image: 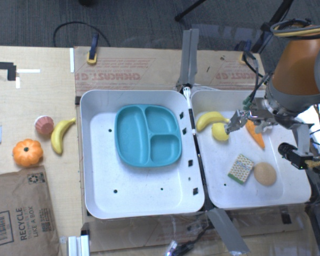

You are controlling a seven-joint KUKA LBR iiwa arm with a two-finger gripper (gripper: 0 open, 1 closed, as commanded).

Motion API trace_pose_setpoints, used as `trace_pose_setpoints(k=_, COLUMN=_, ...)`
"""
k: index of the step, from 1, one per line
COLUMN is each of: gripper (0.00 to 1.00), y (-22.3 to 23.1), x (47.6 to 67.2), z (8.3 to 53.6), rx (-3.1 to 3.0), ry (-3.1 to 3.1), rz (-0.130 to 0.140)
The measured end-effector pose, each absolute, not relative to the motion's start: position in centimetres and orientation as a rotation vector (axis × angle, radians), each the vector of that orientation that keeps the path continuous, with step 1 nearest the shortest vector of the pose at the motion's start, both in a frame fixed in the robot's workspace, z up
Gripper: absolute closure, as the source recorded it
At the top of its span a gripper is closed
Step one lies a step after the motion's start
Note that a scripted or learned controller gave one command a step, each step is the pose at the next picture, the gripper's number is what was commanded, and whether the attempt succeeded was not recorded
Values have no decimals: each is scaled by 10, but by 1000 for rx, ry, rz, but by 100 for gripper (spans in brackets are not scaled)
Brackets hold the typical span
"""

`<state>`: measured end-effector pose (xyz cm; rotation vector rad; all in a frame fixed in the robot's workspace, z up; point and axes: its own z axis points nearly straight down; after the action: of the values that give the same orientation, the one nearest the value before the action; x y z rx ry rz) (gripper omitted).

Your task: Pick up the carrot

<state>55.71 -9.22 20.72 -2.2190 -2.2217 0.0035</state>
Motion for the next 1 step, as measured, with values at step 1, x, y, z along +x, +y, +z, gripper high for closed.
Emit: trace_pose_setpoints(k=1, gripper=0, y=-140, x=595, z=184, rx=-2228, ry=-2213, rz=4)
